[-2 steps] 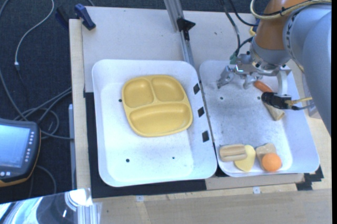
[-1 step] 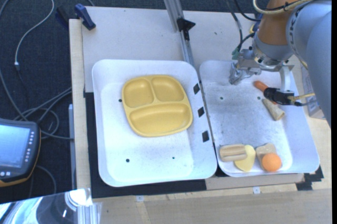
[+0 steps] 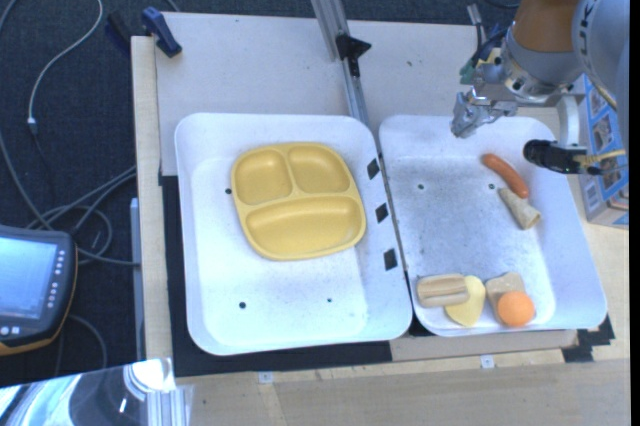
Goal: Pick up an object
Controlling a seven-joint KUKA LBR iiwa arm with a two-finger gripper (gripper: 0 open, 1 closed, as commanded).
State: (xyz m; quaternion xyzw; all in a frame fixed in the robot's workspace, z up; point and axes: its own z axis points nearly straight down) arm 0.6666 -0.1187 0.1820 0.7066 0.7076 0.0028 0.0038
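The gripper (image 3: 470,117) hangs over the far edge of the right bin (image 3: 440,204); whether it is open or closed cannot be told, and nothing shows in its grasp. Candidate objects lie in the right bin: a sausage (image 3: 506,174) near the far right side, a cone-shaped piece (image 3: 520,208) just beside it; at the near edge (grouped closely) a hot dog bun (image 3: 443,290), a yellow piece (image 3: 466,305) and an orange (image 3: 516,309). The left bin (image 3: 210,314) holds a yellow divided plate (image 3: 297,199).
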